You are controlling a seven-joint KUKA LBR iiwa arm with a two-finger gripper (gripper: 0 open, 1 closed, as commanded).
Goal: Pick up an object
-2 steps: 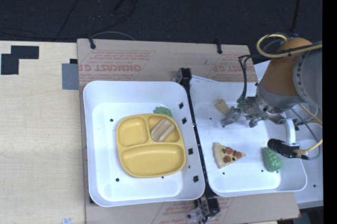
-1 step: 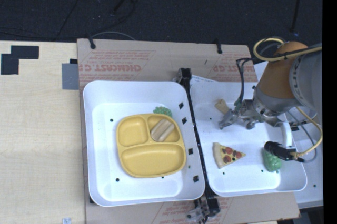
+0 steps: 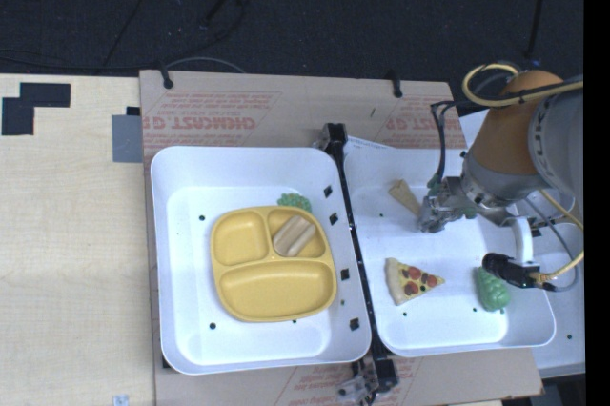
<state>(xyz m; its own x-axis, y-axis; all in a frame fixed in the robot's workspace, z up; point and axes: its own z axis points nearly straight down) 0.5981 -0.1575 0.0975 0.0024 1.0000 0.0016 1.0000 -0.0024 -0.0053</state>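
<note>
In the right bin (image 3: 448, 333) lie a pizza slice (image 3: 410, 280) near the front left, a tan wedge (image 3: 405, 196) at the back left and a green leafy piece (image 3: 492, 291) at the front right. My gripper (image 3: 437, 217) reaches in from the right and hangs low over the bin's middle, just right of the tan wedge and above the pizza slice. Nothing shows between its tips.
The left bin (image 3: 181, 204) holds a yellow divided tray (image 3: 272, 285) with a tan sausage-like piece (image 3: 294, 235) in its upper right compartment and a green piece (image 3: 295, 201) behind it. A black clip (image 3: 510, 270) and cables hang off the arm at the right.
</note>
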